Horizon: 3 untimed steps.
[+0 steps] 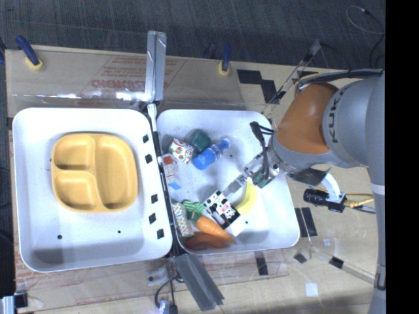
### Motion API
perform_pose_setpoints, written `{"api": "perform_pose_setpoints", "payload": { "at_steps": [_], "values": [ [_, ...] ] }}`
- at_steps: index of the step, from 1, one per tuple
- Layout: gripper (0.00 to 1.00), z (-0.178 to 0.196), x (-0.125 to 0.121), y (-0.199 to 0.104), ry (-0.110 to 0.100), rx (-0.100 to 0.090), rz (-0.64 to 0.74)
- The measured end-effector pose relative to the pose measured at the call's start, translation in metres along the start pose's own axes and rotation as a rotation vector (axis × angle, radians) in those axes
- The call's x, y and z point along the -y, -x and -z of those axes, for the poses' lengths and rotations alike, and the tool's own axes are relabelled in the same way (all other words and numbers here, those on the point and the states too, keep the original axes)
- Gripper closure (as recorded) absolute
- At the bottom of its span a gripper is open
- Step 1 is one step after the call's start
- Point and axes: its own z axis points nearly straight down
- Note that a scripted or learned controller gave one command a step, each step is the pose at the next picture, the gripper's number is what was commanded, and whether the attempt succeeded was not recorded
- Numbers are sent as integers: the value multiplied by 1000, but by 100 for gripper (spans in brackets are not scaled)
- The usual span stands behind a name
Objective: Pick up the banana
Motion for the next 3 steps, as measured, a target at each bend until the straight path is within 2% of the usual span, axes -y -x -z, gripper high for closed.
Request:
{"api": "perform_pose_setpoints", "payload": {
  "at_steps": [1,2,3],
  "values": [
    [100,10,-1,0,0,2,5],
    [100,21,-2,1,1,3,10],
    [100,-8,36,-24,-1,-2,-120]
  ]
}}
